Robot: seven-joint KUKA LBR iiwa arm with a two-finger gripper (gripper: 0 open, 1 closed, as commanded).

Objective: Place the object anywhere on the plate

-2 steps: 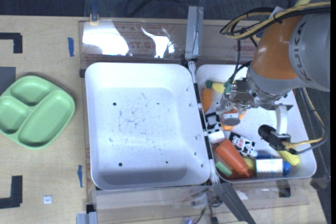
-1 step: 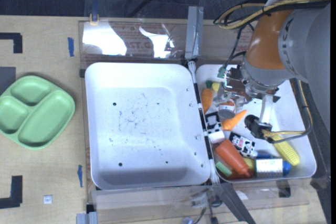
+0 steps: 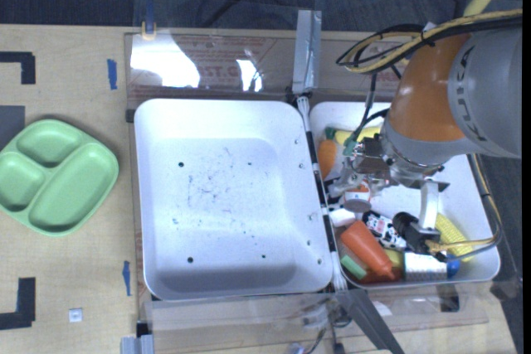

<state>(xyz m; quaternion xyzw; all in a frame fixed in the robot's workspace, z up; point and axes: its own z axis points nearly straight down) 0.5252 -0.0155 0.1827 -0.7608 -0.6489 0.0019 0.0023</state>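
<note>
Gripper (image 3: 358, 183) low inside the right bin (image 3: 491, 259), at its left side, just above the toy pile; open or closed, impossible to tell here. No grasp confirmed. Toy carrot (image 3: 366, 248) and corn (image 3: 453, 231) lying in the near part of this same bin, so probably the object also there. Green divided plate (image 3: 56, 177) well apart to the left of the right bin, beyond the left bin (image 3: 224, 178). Judged early: picking, carrying across and placing all left.
</note>
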